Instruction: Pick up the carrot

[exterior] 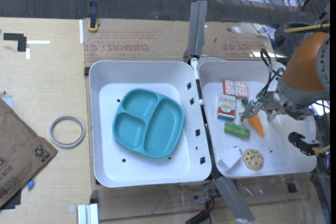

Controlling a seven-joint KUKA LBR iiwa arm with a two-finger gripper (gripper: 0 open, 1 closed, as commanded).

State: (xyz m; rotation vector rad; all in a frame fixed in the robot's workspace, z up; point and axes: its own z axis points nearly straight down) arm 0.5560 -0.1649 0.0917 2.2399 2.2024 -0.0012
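Carrot (255, 124) lies in the right bin (294, 165), our tool (251, 110) touching its top; grip state we cannot tell. Cucumber (237, 130) alongside could get nudged or grabbed instead.

Tool (253, 111) just above carrot (256, 125) in right bin (294, 165)

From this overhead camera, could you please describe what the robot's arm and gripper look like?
The arm is a rounded, bulky body, orange on its broad upper band and grey below it. Thin dark cables loop along its left side. At its end sits a small metallic grey gripper of angular parts.
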